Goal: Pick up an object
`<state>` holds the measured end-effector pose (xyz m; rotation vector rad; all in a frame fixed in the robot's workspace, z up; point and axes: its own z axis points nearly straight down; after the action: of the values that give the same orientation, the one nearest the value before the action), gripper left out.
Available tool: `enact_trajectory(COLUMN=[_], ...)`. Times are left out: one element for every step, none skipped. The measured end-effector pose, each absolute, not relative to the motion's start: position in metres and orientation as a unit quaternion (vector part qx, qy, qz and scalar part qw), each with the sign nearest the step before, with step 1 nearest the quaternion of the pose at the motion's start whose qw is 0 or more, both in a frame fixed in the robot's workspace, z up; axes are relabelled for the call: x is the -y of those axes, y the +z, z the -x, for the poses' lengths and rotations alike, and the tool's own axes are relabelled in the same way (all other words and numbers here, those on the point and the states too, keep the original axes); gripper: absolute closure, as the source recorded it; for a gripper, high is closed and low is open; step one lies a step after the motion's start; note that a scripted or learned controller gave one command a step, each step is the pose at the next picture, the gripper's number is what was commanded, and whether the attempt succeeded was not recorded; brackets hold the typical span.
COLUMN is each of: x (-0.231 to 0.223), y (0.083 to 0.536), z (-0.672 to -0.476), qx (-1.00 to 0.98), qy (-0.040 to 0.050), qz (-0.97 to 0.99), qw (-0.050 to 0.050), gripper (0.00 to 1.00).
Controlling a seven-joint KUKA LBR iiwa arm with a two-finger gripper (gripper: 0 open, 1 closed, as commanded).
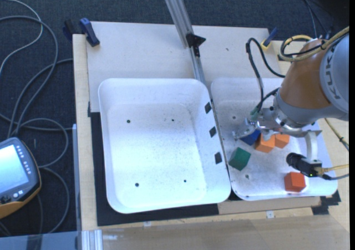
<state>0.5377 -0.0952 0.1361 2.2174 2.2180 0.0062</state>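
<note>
My gripper (248, 131) hangs low over the middle of the right bin (224, 99), with the arm's orange band above it to the right. A blue block (250, 138) lies right under the gripper, partly hidden by it. Two orange blocks (273, 142) sit side by side touching the blue one on its right. A green block (239, 159) rests a little nearer the front, to the left. Another orange block (294, 182) lies at the bin's front right corner.
The left bin (111, 99) stands beside the right one, with a row of black clips on the shared wall (213, 131). A slanted metal rail (177, 13) crosses the bench at the back. Blue clamps (89, 31) hold the bench's far corners.
</note>
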Motion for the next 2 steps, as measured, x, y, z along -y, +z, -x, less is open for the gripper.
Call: enact_trajectory(x=[0.0972, 0.0977], y=[0.1301, 0.1293], z=[-0.5372, -0.5373], qx=[-0.708, -0.709], qy=[0.004, 0.0045], qz=[-0.706, -0.705], qw=[0.004, 0.005], gripper=[0.0, 0.0])
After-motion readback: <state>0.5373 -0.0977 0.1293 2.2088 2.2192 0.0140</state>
